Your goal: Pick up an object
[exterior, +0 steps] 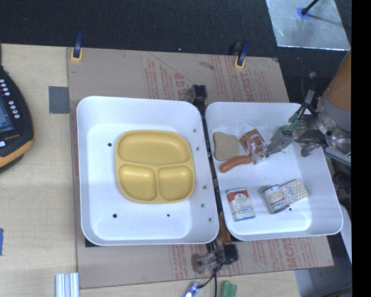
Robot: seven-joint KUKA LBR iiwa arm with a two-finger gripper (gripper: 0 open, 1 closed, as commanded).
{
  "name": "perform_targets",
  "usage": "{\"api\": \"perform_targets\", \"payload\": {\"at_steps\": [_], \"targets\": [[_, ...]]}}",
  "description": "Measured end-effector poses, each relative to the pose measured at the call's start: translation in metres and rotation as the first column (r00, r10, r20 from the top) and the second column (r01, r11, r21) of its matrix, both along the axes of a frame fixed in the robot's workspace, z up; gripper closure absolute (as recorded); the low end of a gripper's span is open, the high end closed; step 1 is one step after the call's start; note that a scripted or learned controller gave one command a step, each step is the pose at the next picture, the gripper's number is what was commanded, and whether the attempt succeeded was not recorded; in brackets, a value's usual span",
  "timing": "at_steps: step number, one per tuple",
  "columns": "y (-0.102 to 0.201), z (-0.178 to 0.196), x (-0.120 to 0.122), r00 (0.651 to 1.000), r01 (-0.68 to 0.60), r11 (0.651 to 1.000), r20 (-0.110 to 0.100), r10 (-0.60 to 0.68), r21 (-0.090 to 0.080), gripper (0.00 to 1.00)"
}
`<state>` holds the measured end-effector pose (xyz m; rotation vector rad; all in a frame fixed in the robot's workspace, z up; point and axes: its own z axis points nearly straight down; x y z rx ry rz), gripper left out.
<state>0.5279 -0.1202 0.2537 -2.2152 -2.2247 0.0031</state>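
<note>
two white bins are sitting side by side on a sheet of brown cardboard (173, 73) covering the surface. the left bin (96, 166) is holding a yellow divided plate (154, 166) with three compartments, lying flat near its middle.

the right bin (321, 218) is carrying the smaller things. a slice of bread (226, 145) is lying near its left wall, and a hot dog (234, 163) is lying just below it, touching or nearly touching the bread. a small red and white packet (253, 141) is sitting just right of the bread. further toward the front edge, a red and white carton (240, 204) is lying flat, and right of it a small tin (274, 198) is resting against a patterned box (294, 191).

the arm is reaching in from the right, and the jaws (267, 150) are hovering low over the right bin, right beside the red and white packet and the right end of the hot dog. the tips are looking dark and thin here, and it is hard to tell whether they are spread or closed, or whether anything is between them.

a black and orange handheld controller (3, 125) is lying on the surface at the far left, well apart from the bins. two clamps, one yellow (77, 51) and one similar (240, 57), are pinning the cardboard at its back edge.
</note>
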Motion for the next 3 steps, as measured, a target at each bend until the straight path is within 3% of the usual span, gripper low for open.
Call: {"api": "perform_targets", "payload": {"at_steps": [1,2,3], "targets": [[0.006,-0.163,0.044,1.0,-0.002,1.0,-0.002,0.002,-0.001,0.0],[-0.045,-0.161,0.116,1.0,-0.003,1.0,-0.018,0.003,0.011,0.0],[0.005,-0.154,0.126,1.0,-0.001,1.0,-0.016,0.001,-0.001,0.0]]}}
